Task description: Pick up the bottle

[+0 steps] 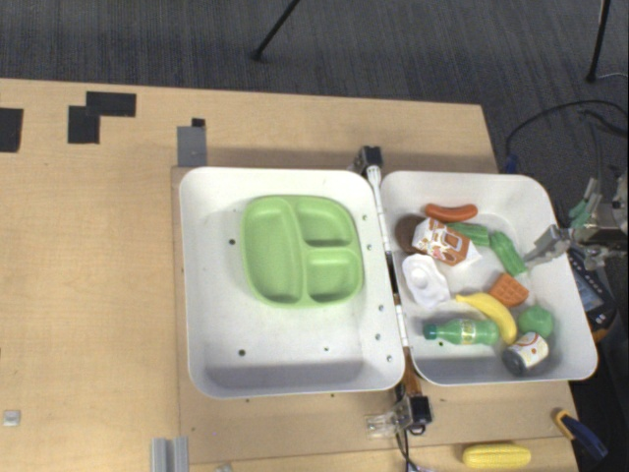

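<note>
The tool (550,244) is hovering at the right bin's (560,209) right rim, and whether it is wide or narrow I cannot tell. The bottle (462,333) is lying on its side near that bin's front, just beside a banana (488,310), well apart from the tool. A green divided plate (300,249) is sitting in the left bin (211,362) on the desk (88,293).

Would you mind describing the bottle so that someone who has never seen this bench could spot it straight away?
Look in the right-hand white bin, the one crowded with toy food, and go to its near edge. The bottle lies on its side there, just below the yellow banana. It has a green body, a green cap and a yellow band around the middle, unlike the small can to its right.
</note>
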Controlling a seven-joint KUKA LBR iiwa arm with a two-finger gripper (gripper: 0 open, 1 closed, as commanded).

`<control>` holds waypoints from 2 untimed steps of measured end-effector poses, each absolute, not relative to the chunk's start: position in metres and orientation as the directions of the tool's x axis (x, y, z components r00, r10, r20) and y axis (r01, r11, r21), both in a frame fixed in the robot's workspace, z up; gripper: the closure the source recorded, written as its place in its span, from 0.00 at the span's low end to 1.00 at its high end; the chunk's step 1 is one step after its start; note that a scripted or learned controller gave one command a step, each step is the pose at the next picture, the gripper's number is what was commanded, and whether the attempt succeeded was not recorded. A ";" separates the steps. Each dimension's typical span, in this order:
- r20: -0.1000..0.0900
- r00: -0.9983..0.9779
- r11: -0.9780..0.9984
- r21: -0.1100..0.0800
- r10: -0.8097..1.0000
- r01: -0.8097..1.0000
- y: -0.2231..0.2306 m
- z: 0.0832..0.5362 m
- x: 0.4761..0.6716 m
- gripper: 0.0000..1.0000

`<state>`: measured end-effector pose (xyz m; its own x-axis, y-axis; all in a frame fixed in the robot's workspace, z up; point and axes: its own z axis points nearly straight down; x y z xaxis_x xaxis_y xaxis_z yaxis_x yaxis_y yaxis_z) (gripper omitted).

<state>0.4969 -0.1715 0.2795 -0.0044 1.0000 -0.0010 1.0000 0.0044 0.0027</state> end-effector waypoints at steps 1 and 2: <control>0.000 0.097 -0.097 0.000 0.995 0.995 -0.206 0.157 0.522 0.00; -0.004 -0.039 0.039 0.011 0.999 0.999 -0.202 0.114 0.501 0.00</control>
